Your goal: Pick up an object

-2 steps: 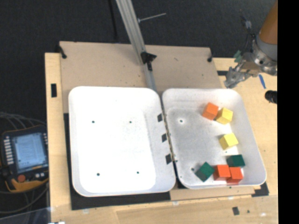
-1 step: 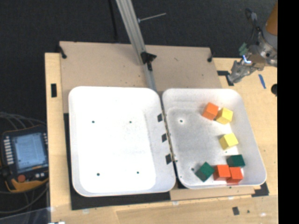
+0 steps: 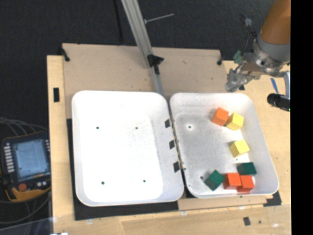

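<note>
Camera view: the gripper [image 3: 236, 81] hangs above the right bin's [image 3: 195, 146] far rim, whether clenched or released impossible to tell. Nearest below lie an orange block [image 3: 220, 116] touching a yellow block [image 3: 235, 121]. Approach stage, apparently; descent onto one block comes next.

Two white bins [image 3: 122, 146]; right bin holds orange [image 3: 220, 116], yellow [image 3: 235, 121] and green blocks [image 3: 213, 179].
</note>
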### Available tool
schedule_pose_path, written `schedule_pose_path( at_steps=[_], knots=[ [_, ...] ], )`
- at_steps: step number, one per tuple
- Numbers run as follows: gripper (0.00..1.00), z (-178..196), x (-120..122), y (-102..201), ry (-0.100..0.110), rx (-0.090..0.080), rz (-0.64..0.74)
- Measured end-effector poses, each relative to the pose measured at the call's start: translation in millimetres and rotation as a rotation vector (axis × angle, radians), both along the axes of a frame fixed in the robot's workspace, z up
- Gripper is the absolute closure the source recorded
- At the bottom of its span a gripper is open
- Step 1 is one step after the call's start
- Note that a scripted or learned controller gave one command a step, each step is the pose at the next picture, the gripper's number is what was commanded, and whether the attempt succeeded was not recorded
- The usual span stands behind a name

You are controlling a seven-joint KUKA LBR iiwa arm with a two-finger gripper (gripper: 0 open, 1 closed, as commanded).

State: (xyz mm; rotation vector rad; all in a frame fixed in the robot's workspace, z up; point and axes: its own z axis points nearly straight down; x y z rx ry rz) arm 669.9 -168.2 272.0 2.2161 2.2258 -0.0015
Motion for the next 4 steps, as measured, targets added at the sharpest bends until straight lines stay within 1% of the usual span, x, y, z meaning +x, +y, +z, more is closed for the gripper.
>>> schedule_pose_path(
  at_steps=[1, 2, 3, 4],
  knots=[
    [1.00, -14.2, -2.4, 46.1, 0.001, 0.000, 0.000],
    [1.00, -15.1, 0.9, 98.1, 0.000, 0.002, 0.002],
    [1.00, -12.8, -1.6, 146.4, 0.002, 0.003, 0.002],
    [1.00, -26.4, -10.9, 188.3, 0.002, 0.001, 0.001]
  ],
)
